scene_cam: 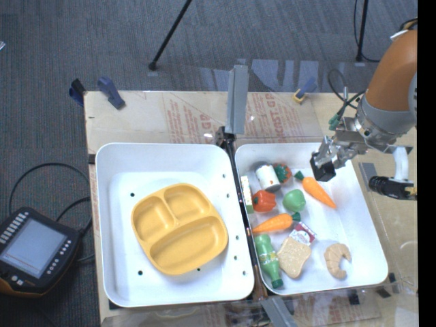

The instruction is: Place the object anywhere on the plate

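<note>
Plate (180,227), yellow and three-part, lies bare in the left bin (112,182). The right bin (364,240) holds toy food: bottle (268,259), pepper (263,200), two carrots, bread (294,257), can (268,177), croissant (338,259). All look light, hard, slippery plastic; I'd grip the near carrot (318,191) mid-body. My gripper (323,166) hovers just above it, carrying nothing I can see.

Red printing on the cardboard sheet (279,111) is too small to read.
</note>
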`<state>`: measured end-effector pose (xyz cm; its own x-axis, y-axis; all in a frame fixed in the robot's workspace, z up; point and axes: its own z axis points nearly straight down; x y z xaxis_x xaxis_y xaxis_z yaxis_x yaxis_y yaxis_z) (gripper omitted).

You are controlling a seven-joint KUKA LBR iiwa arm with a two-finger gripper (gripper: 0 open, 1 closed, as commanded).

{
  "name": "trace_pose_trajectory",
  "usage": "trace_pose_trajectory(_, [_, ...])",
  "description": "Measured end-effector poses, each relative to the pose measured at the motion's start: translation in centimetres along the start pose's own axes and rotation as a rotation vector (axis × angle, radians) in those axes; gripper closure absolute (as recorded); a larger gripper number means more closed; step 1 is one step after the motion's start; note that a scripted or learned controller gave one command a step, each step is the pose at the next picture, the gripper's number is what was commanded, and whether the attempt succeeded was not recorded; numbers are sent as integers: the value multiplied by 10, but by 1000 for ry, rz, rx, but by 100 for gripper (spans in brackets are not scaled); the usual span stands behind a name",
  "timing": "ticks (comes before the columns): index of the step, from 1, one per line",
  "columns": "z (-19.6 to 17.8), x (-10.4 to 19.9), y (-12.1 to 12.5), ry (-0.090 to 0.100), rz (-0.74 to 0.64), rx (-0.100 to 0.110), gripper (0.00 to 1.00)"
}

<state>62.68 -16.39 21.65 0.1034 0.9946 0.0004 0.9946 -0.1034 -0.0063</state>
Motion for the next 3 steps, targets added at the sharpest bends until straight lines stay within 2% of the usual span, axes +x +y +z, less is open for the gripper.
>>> trace_pose_trajectory(1, [34, 95, 7, 2, -63, 5, 100])
trace_pose_trajectory(2, [31, 73, 9, -1, -124, 1, 100])
trace_pose_trajectory(3, [29, 169, -41, -3, -243, -5, 100])
